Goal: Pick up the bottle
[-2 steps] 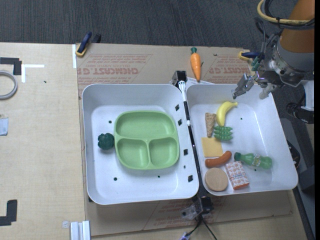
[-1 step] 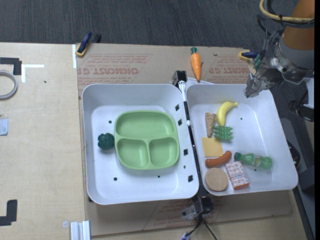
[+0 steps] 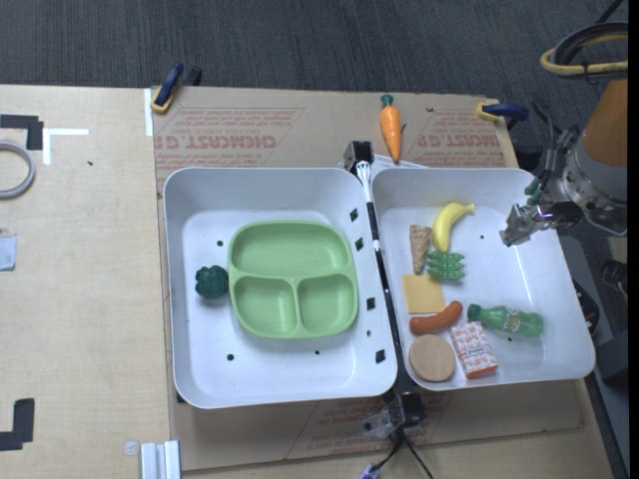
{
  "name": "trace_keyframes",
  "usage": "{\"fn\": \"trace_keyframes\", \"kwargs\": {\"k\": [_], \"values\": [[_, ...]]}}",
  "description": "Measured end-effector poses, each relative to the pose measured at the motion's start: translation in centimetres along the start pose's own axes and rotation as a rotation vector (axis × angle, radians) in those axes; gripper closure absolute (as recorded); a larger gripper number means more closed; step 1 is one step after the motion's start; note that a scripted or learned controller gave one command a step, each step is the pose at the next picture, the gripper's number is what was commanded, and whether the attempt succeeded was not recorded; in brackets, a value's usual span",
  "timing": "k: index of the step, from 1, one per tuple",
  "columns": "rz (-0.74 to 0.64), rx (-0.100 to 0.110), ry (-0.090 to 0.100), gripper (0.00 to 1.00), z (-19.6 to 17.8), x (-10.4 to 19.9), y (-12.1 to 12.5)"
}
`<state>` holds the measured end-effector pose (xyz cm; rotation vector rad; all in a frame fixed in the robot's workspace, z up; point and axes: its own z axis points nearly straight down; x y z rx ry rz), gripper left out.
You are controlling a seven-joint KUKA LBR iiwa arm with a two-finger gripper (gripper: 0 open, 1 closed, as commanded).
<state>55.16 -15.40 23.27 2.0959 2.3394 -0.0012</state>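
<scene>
Green, glossy plastic bottle (image 3: pixel 507 319) on its side in smooth white bin (image 3: pixel 559 267)

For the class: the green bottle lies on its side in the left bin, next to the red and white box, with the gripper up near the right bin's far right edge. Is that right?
Not quite. The green bottle lies in the right bin, not the left one. The rest holds: it lies on its side next to the red and white box, and the gripper is near that bin's far right edge. The camera view shows this.
</scene>
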Motion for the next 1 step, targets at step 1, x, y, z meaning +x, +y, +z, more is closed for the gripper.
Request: {"fn": "trace_keyframes", "kwargs": {"k": [1], "values": [[0.143,0.002,0.001,1.0,2.13,6.68,-2.84]]}}
